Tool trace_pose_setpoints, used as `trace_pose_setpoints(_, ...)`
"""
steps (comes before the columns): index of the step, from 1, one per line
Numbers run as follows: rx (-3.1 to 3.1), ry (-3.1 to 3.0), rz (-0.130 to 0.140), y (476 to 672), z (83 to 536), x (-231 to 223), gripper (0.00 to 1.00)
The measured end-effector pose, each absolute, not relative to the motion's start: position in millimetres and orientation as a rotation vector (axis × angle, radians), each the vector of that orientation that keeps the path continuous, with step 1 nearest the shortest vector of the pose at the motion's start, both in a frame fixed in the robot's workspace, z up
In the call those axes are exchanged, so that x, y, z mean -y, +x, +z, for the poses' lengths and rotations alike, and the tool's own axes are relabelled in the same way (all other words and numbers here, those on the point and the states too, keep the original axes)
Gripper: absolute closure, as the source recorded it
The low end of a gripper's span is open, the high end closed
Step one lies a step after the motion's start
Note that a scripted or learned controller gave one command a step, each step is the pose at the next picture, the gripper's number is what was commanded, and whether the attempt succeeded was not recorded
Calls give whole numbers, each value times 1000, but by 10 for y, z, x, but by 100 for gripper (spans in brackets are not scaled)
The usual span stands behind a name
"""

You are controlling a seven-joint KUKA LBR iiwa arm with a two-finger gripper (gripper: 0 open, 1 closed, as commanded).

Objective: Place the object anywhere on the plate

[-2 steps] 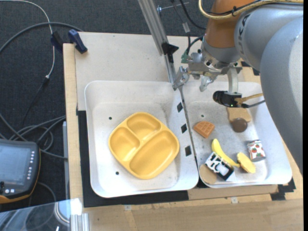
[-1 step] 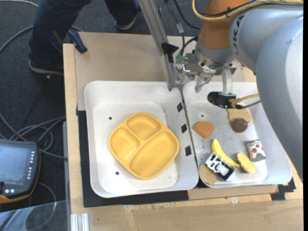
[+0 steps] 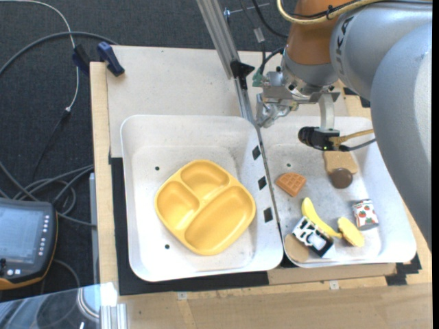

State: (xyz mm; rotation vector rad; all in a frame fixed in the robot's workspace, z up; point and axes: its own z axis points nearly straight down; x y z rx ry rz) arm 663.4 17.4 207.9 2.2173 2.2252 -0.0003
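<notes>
The gripper (image 3: pixel 269 115) hangs at the far end of the divide between the two bins, nothing visible between its fingers, and whether they stand open or closed cannot be told from here. The task appears to be at the pick stage: the next move calls for a descent into the right bin (image 3: pixel 391 204) onto one item, perhaps the banana (image 3: pixel 317 216), then a carry left to the yellow plate (image 3: pixel 206 206). The banana lies flat in the near part of that bin, long axis running far-left to near-right.
</notes>
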Motion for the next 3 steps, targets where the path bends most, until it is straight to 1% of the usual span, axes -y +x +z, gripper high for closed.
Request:
trace_pose_setpoints(1,-2226,2214,1,6640,2188,-177,100)
trace_pose_setpoints(2,-2222,2219,1,6748,2042,-246,100)
trace_pose_setpoints(3,-2225,2220,4,6178,2619,-373,100)
